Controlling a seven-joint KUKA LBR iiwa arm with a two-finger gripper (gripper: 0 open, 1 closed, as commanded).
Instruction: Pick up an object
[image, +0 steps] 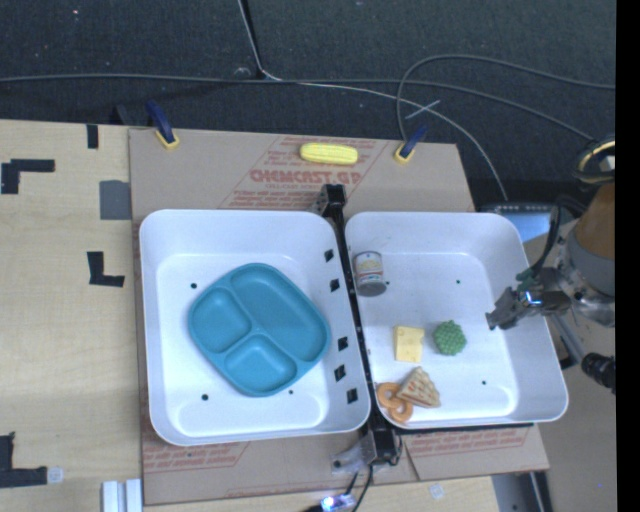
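The right bin (480, 235) holds a small tin can (369, 272) near its left wall, a yellow cheese block (408, 343), a green broccoli piece (450, 338), a sandwich wedge (420, 388) and a pretzel (393, 402) at its front left corner. My gripper (510, 308) hangs over the right edge of this bin, to the right of the broccoli. I see nothing between its dark fingers. The grey arm with its orange band (600, 232) comes in from the right.
The left bin (165, 240) holds a blue divided plate (258, 328). A yellow banana-like object (328, 153) lies on the cardboard behind the bins. Cables run across the dark floor at the back. Black clips line the wall between the bins.
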